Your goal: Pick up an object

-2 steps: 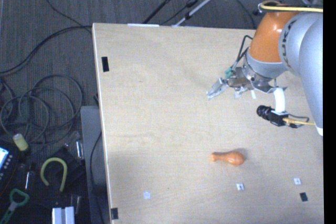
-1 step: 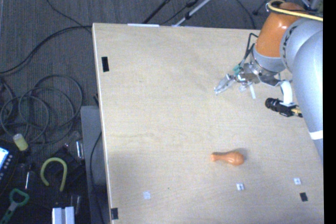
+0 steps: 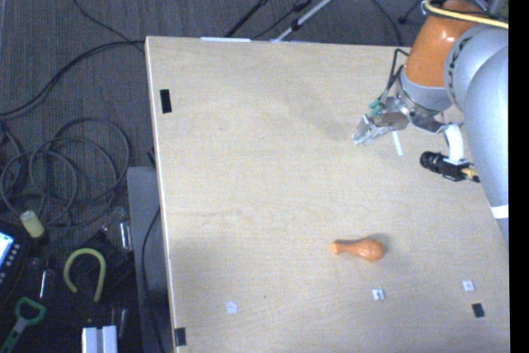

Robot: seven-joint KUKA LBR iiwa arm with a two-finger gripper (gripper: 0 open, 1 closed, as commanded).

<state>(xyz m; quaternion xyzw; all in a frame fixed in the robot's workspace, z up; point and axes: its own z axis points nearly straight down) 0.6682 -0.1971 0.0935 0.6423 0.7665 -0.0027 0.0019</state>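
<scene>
Surface: a bare pale wooden board (image 3: pixel 273 178) fills the middle of the frame, with small black and white markers near its edges
Object: one small orange pear-shaped piece (image 3: pixel 360 249), a narrow neck pointing to the left of the frame and a rounder bulb on the right, lies flat in the lower right part of the board
Arm: the grey arm with its orange band (image 3: pixel 434 54) comes in from the upper right of the frame
Gripper: the gripper (image 3: pixel 372 128) sits in the right centre of the frame, tip aimed left and down; it is too small and blurred to tell how far apart its parts stand, and nothing visible is carried at the tip
Gap: the orange piece is well apart from the tool, lower in the frame and slightly left of the wrist
Progress: by my reading the pick is not yet made
Risk: the piece is rounded and tapered, so a closing grip off centre could roll or squirt it aside
Risk two: descending at the present spot would meet only bare board
</scene>
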